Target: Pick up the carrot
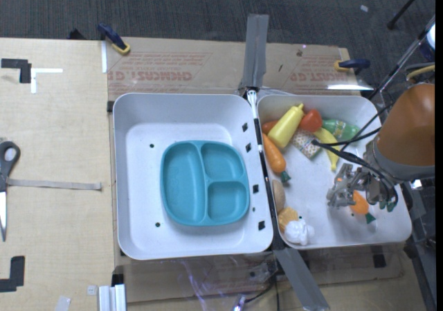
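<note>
Your end effector [344, 190] hangs low in the right bin [396, 235], its grip impossible to tell, while the carrot [274, 154] lies well apart by the left wall; judging by that, you need to reach across first.

Cardboard sheet [208, 67]: red print, upside down, not legible.

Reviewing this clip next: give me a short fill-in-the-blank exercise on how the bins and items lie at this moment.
1. The teal divided plate lies in the ______ bin.
2. The yellow bottle lies in the ______ bin.
3. The carrot lies along that bin's ______ wall.
4. The gripper hovers over the ______ bin.

Missing words: left; right; left; right
</note>
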`<state>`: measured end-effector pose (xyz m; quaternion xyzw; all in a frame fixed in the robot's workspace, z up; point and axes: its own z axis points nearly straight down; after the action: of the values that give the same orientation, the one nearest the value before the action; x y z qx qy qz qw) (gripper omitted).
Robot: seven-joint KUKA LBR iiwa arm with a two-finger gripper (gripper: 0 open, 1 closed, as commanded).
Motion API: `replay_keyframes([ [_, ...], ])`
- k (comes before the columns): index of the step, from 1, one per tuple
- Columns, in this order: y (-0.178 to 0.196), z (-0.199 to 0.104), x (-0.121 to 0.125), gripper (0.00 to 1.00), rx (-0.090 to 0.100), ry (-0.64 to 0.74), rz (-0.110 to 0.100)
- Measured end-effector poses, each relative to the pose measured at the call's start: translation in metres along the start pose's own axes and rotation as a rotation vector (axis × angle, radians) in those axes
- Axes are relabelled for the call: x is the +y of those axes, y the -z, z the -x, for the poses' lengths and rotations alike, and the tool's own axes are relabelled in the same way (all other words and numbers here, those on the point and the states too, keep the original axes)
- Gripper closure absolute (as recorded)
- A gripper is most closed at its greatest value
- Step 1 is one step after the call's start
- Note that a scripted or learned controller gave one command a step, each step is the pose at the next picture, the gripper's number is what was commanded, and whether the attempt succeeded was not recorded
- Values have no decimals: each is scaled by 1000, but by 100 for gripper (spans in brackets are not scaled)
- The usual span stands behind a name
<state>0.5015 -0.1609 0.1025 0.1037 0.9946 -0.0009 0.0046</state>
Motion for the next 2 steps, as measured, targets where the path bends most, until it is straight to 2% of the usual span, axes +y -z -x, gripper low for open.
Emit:
replay_keyframes([
  [1,-9,-23,2,100,5,245,1],
  [2,-9,-23,2,0,4,246,1],
])
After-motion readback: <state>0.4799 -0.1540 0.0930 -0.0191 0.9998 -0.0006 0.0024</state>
